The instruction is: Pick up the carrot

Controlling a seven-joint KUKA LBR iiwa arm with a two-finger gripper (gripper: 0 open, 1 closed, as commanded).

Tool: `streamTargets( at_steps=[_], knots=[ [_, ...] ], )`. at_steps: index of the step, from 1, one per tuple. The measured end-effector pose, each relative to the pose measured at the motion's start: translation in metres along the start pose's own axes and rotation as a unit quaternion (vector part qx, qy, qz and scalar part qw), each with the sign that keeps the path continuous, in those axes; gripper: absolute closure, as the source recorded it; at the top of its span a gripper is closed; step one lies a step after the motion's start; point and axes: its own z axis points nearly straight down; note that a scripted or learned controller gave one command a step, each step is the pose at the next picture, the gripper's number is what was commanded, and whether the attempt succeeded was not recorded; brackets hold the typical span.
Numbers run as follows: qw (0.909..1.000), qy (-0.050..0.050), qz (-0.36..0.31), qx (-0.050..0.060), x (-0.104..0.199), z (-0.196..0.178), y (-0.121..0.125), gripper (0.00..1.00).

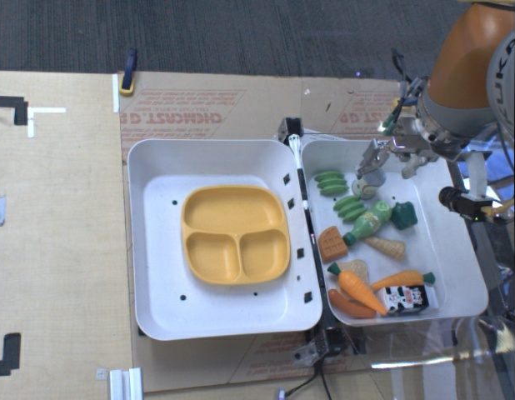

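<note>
Two shallow white bins sit side by side on the counter (57,248). Inside the left bin (149,290) lies a yellow divided plate (236,233), with one long compartment on its far side and two smaller ones on its near side. The right bin (457,294) holds a scatter of toy food: two green pea pods (341,195) toward the far side, a brown biscuit-like piece (332,244) near the left wall, and a green bottle-shaped toy (368,222) beside a dark green piece (403,215). Near the front of this bin the carrot (360,292) lies on its side, orange, between a reddish sausage-like piece (349,307) and a small black-and-white box (405,297); a second orange piece (399,279) rests just behind that box. Above the far end of the right bin hangs the tool (372,167), well apart from the carrot; whether its fingers are spread or closed I cannot tell. Behind it rises the grey and orange arm (470,57)
</note>
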Motion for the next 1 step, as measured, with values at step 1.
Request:
streamTargets(
  at_steps=[1],
  knots=[
    [0.9986, 0.001, -0.054, -0.001, -0.0332, 0.1112, -0.0645, 0.00]
  ],
)
